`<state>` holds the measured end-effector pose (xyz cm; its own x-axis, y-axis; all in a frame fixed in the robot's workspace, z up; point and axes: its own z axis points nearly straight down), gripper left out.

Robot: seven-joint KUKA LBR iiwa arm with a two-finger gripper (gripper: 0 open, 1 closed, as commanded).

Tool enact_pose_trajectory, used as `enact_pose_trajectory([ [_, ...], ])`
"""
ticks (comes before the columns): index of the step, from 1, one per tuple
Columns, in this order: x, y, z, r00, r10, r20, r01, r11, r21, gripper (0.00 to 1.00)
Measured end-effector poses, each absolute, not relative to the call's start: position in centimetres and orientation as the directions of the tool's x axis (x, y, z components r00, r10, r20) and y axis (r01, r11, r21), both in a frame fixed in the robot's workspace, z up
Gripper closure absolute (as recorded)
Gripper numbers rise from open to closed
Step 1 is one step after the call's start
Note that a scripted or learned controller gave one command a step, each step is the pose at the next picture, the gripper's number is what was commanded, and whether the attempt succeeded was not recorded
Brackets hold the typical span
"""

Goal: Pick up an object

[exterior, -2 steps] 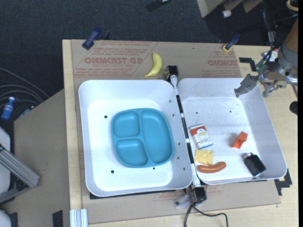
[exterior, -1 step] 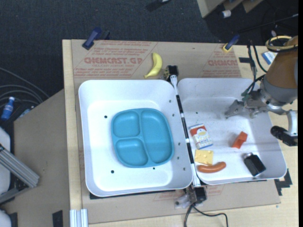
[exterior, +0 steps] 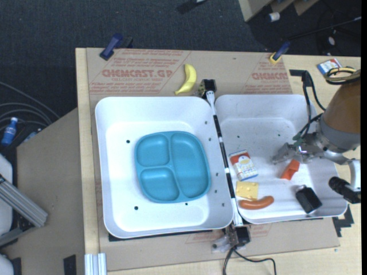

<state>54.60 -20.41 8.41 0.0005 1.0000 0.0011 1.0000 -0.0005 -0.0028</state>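
Observation:
My gripper [exterior: 293, 153] hangs low over the right bin [exterior: 258, 116], at its right side, on the grey arm with the orange band [exterior: 346, 110]. Just below it in the picture lies a small orange block [exterior: 291, 170], close to the gripper or touching it; I cannot tell which. To the left of the block are a red and white carton [exterior: 243, 165], a yellow cheese slice [exterior: 247, 188] and a sausage [exterior: 256, 202]. A black block [exterior: 308, 199] rests near the bin's front right corner.
The left bin [exterior: 114, 125] holds a blue divided plate [exterior: 172, 166]. A banana [exterior: 187, 79] lies on the cardboard behind the bins. Blue clips [exterior: 110, 47] and cables sit around the bench edges.

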Motion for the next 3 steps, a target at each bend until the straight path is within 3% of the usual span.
enact_pose_trajectory([
  [1, 54.7, -20.4, 9.5, 0.001, 1.0, 0.0, 1.0, -0.001, 0.0, 1.0],
  [2, 54.7, -20.4, 9.4, 0.0, 1.0, 0.0, 1.0, 0.0, 0.0, 0.0],
  [3, 60.7, -16.5, 8.5, -0.002, 1.0, 0.001, 1.0, 0.002, 0.001, 0.0],
])
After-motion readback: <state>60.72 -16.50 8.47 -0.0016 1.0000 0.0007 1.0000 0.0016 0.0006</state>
